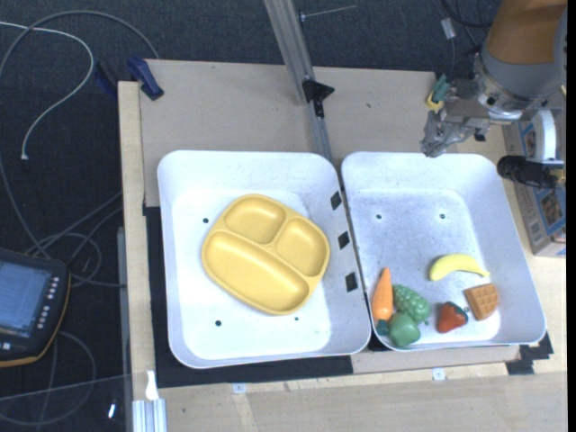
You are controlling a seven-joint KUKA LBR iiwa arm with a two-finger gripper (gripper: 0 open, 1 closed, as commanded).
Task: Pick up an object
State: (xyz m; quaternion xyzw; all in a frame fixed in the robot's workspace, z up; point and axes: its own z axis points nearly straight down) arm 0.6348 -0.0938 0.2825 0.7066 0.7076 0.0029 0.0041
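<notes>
Approach stage, nothing grasped. Gripper (438,142) poised above right bin (405,174) far rim, finger state impossible to tell. Targets bunched at near edge: banana (457,265), carrot (383,293), waffle (481,301), strawberry (451,317), green pieces (407,317). Needs travel forward, then descent. Banana most isolated; others crowded. Yellow divided plate (265,254) in left bin (180,268), irrelevant.

I saw five toy foods clustered at the near end of the right bin (504,187). A yellow banana (457,266) lay farthest up that bin's floor. A brown waffle (481,301) sat just below it, a red strawberry (451,317) beside the waffle. An orange carrot (383,293) stood lengthwise, touching green grapes (408,315) by the bin's near-left corner.
</notes>
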